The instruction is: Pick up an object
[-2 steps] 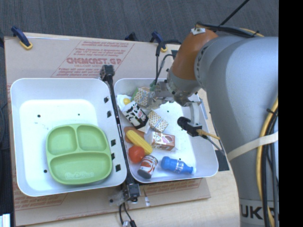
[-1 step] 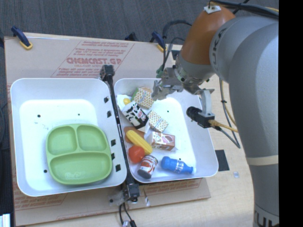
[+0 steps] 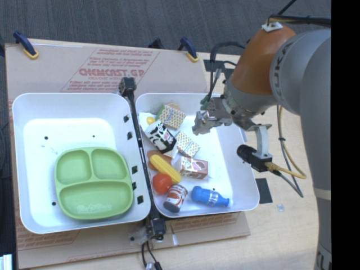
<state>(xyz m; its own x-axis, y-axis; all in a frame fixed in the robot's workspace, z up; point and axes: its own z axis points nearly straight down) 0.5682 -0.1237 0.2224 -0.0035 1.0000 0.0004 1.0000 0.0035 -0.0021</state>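
Observation:
The right bin point(image 3: 239, 165) holds a heap of small items. Among them are a checkered packet point(image 3: 171, 116), a black-and-white cow toy point(image 3: 160, 136), a second checkered packet point(image 3: 187, 145), a yellow banana point(image 3: 164, 167), a red tomato point(image 3: 162, 183), a brown carton point(image 3: 194, 167), a red-and-white can point(image 3: 176, 197) and a blue bottle point(image 3: 211, 196). My gripper point(image 3: 203, 122) hangs over the upper middle of this bin, right of the first packet and above a bare patch of floor. Nothing shows in its grasp.
A green divided plate point(image 3: 93, 183) lies in the left bin point(image 3: 34, 122). A black clamp rail point(image 3: 135, 145) separates the two bins. Cardboard point(image 3: 107, 66) lies under the bins at the back. Cables point(image 3: 287, 162) trail along the right bin's right side.

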